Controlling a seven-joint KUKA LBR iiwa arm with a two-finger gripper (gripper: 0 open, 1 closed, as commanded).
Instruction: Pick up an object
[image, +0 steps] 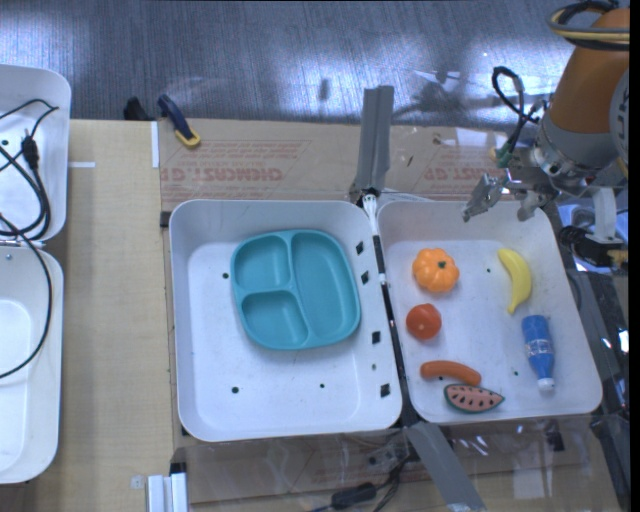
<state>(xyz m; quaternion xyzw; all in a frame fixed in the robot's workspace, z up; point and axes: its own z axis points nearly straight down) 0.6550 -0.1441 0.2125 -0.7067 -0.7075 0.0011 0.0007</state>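
The right bin (565, 395) holds an orange pumpkin (436, 270), a red tomato (423, 321), a yellow banana (516, 277), a blue bottle (538, 349), a sausage (449, 371) and a watermelon slice (473, 399). My gripper (506, 196) hangs over the far rim of that bin, above and right of the pumpkin. Its two fingers are spread apart with nothing between them.
A teal divided plate (296, 288) lies in the left bin (200, 380). A grey upright post (376, 140) stands behind the divider between the bins. Cables (510, 90) loop near the wrist. White trays (30, 300) sit at the far left.
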